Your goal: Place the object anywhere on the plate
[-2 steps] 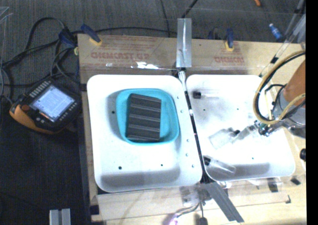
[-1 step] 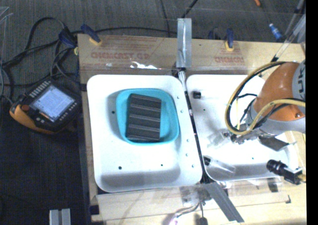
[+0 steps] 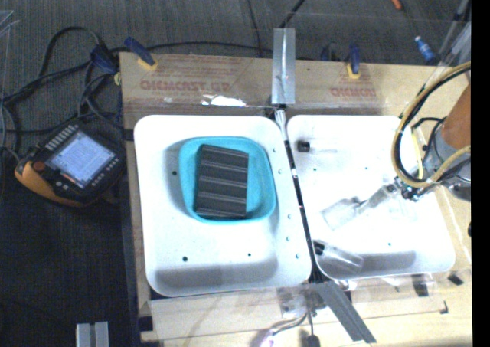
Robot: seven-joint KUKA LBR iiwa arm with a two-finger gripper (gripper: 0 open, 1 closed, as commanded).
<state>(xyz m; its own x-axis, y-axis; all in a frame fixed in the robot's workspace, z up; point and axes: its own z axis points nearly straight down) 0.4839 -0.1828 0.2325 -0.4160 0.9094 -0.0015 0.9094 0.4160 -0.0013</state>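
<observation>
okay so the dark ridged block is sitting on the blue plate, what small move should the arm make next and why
Probably just retreat to the right. The dark block already lies on the blue plate in the left bin, while the gripper hangs over the right bin.

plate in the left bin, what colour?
Turquoise blue plate, with a dark grey ribbed block resting on it; shows best in the camera view.

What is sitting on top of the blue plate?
A dark grey ribbed block lies on the blue plate, in the left white bin. The plate's rim shows all around it. The block covers the plate's middle, so that part stays hidden.
</observation>
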